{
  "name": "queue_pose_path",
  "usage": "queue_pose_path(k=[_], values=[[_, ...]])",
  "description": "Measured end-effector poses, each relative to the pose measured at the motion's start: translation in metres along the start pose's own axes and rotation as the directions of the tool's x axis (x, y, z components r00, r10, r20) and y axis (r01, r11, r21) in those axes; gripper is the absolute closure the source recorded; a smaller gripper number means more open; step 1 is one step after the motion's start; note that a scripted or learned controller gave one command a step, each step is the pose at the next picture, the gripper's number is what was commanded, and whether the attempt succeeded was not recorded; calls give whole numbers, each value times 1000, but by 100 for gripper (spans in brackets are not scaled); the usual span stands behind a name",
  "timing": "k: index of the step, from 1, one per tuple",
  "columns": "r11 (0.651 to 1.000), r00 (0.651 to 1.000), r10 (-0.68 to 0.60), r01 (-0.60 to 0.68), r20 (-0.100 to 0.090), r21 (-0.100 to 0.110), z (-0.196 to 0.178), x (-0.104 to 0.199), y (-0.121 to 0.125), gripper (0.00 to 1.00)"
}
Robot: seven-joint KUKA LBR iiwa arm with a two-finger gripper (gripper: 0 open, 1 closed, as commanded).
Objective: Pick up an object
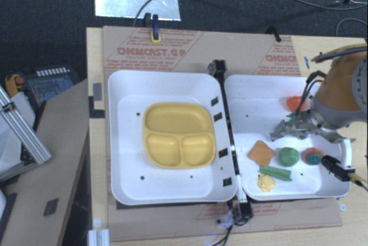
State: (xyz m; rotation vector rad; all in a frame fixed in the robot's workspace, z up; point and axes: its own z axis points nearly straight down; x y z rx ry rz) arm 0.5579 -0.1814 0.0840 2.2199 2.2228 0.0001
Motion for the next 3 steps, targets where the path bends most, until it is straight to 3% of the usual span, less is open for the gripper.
queue_pose_path(k=[1, 3], values=[[1000, 1000, 0, 0, 1, -4, -12, 0, 1, 100], [1000, 1000, -5, 5, 2, -7, -115, 6, 19, 100]])
